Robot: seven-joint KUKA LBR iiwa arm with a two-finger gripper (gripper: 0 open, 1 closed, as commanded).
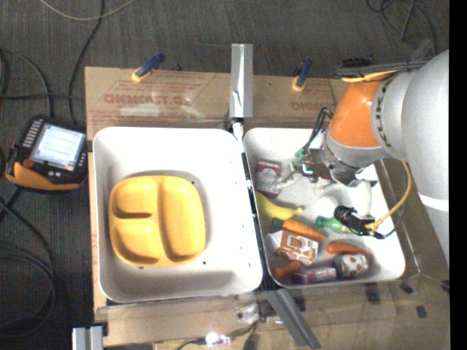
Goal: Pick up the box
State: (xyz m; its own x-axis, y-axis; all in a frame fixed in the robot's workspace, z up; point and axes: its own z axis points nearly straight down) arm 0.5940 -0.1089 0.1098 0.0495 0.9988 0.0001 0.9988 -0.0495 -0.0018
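Box (298, 248) lies in right bin (394, 268), below-left of gripper (315, 172), apart.

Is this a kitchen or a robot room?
Probably a robot lab, not a kitchen. A big grey and orange robot arm reaches over two white bins on a bench, a handheld control screen lies beside them, and cables trail across the floor.

Shiny plastic, printed card and dull brown board

The two white bins (175, 141) look like smooth plastic, and the yellow tray (157, 219) inside the left one is glossy plastic too. The box (297, 248) looks like printed card. Behind the bins, the worktop (157, 97) is matt brown board. The arm (408, 115) has a smooth grey and orange shell.
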